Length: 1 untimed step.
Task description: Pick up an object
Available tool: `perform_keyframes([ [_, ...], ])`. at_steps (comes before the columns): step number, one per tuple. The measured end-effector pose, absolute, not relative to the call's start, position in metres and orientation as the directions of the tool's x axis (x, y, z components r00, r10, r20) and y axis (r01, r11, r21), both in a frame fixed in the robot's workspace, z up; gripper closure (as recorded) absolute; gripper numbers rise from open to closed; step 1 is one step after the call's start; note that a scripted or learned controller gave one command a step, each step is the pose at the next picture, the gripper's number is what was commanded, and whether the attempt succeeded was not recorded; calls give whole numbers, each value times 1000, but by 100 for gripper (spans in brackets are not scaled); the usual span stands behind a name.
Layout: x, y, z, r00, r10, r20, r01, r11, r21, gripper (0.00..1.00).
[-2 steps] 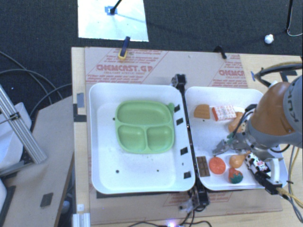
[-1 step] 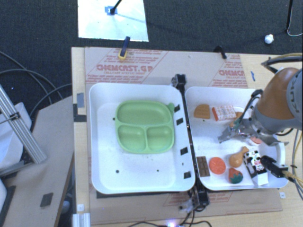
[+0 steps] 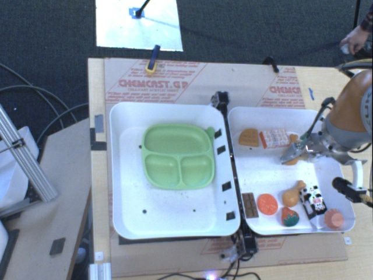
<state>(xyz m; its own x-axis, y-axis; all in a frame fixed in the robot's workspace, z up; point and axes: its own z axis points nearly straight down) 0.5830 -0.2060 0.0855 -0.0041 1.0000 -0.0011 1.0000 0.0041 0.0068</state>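
My gripper (image 3: 293, 151) hangs low over the upper middle of the right bin (image 3: 335, 171), at the end of the grey arm with its orange band (image 3: 352, 107). A small tan piece (image 3: 289, 160) lies right under its tip, partly hidden, and I cannot tell whether it is touched. Just left of the gripper lie a red-and-white packet (image 3: 274, 138) and a tan bread-like piece (image 3: 249, 137). Along the bin's front sit a brown bar (image 3: 249, 205), an orange disc (image 3: 267, 203), a drumstick (image 3: 293, 195), a black-and-white toy (image 3: 315, 200), a red-and-teal fruit (image 3: 289, 216) and a pink round piece (image 3: 334, 219).
The left bin (image 3: 131, 214) holds a green divided plate (image 3: 178, 156). A black divider with clips (image 3: 228, 156) runs between the bins. A yellow-and-blue tool (image 3: 152, 60) lies on the board behind them. Bare white floor lies between the gripper and the front row of toys.
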Motion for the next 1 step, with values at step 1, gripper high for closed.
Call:
perform_keyframes([
  [1, 582, -207, 96, -4, 1000, -2, 1000, 4, 6, 100],
])
